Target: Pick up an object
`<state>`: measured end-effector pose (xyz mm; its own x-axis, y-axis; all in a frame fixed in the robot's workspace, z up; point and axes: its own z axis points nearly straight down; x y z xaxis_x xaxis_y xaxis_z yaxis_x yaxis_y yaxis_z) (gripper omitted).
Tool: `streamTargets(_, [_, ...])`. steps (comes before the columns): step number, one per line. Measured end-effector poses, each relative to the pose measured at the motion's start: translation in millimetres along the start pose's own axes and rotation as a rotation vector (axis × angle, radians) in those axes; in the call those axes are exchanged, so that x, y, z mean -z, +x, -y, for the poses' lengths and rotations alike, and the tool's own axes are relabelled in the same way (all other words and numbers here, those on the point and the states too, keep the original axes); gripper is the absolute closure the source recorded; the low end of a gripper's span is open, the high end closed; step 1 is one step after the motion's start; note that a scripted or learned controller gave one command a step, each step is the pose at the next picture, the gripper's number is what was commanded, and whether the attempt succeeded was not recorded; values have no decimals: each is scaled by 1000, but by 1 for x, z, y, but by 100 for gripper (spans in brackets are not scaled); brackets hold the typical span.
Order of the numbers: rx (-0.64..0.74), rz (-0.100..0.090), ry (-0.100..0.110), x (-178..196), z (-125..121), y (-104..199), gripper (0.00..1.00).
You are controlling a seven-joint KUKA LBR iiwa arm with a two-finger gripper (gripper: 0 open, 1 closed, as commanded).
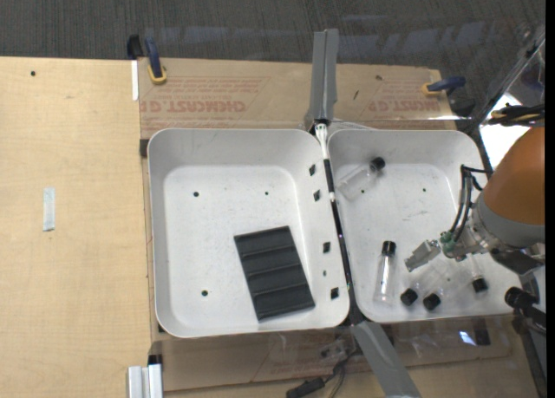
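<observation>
In the right bin (408, 149), a clear vial with a black cap (383, 268) lies lengthwise near the front. A second clear vial (362, 176) lies near the back left corner, its black cap toward the back. Several more clear vials with black caps (431, 300) are clustered at the front right. My gripper (422, 255) hangs low over this bin, just right of the front vial and just behind the cluster. Nothing shows held in it. A black ribbed slab (274, 272) lies flat in the left bin (173, 214).
The grey arm with its orange band (520, 184) reaches in over the right bin's right rim. A grey divider bar (324, 75) runs back between the bins. Clamps sit at the cardboard's back corners. Bare wooden bench lies to the left.
</observation>
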<state>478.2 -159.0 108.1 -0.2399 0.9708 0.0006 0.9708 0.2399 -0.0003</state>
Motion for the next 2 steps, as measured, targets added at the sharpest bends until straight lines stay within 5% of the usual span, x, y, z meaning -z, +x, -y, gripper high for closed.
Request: streamTargets(2, [60, 0, 1, -17, -23, 26, 0])
